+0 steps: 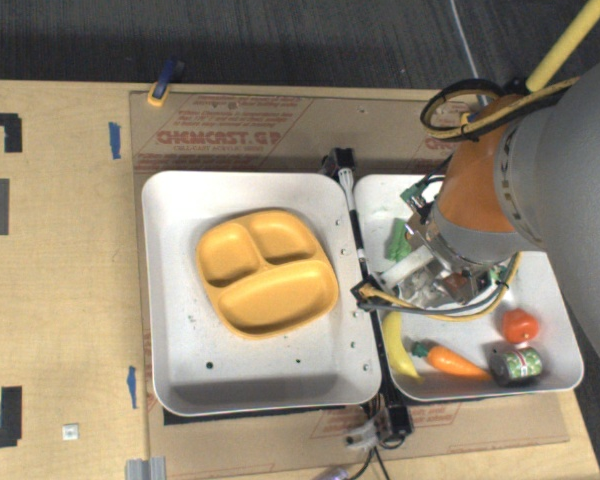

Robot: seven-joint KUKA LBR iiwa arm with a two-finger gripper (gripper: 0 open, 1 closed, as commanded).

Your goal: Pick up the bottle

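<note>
Over the right bin's (pixel 565 363) far-left part, the arm (pixel 500 183) hangs low, its gripper (pixel 428 276) buried in wrist hardware and cables; whether it is open or closed cannot be told. A green bottle (pixel 397 239) lies just under and beside it, near the bin's left wall, partly hidden. Banana (pixel 395 346), carrot (pixel 448 359), tomato (pixel 520 325) and can (pixel 517 364) crowd the near edge. A yellow tray (pixel 268 271) sits in the left bin (pixel 170 298). The bottle lies close to the wall and could slip aside or be pinned rather than gripped.
</note>
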